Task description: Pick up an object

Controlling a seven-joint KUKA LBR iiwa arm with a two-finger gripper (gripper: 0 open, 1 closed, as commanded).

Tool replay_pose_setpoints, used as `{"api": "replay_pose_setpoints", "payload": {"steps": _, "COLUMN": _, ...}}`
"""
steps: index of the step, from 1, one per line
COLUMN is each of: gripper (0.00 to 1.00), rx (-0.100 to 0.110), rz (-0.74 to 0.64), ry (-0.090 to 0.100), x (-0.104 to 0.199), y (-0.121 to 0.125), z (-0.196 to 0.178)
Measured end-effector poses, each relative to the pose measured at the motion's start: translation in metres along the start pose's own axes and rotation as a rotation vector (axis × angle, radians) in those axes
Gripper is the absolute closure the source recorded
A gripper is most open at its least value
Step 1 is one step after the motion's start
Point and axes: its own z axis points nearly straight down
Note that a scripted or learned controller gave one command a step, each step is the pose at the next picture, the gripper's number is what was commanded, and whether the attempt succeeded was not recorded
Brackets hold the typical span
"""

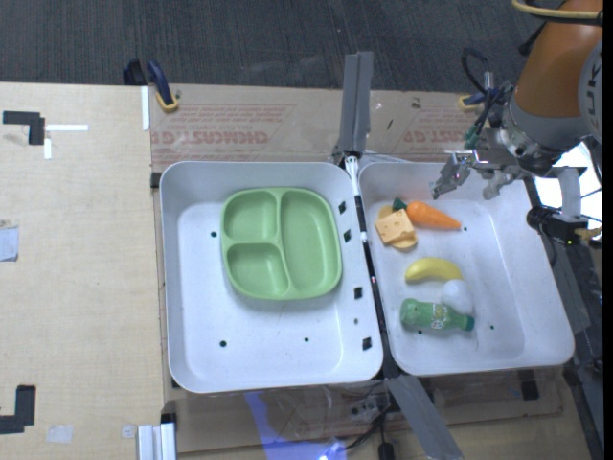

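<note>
The right bin (517,286) holds an orange carrot (433,217), a yellow cheese wedge (395,228), a yellow banana (432,270) and a green bottle (436,316) lying on its side. My gripper (471,178) hangs over the bin's far edge, up and to the right of the carrot. Its two fingers stand apart with nothing between them. A green divided plate (282,243) lies in the left bin (192,286).
A grey divider post (355,103) rises between the bins at the back. A cardboard panel (249,127) runs behind the bins. The wooden bench top (77,257) spreads to the left. Cables and a bracket (560,223) sit by the right bin's right edge.
</note>
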Motion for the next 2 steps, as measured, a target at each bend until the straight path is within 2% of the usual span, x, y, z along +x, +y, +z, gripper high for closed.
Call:
{"api": "replay_pose_setpoints", "payload": {"steps": 1, "gripper": 0.0, "rx": -0.004, "rz": -0.1, "ry": -0.001, "x": 0.022, "y": 0.011, "z": 0.105}}
{"api": "replay_pose_setpoints", "payload": {"steps": 2, "gripper": 1.0, "rx": -0.01, "rz": -0.096, "ry": -0.002, "x": 0.02, "y": 0.013, "z": 0.094}}
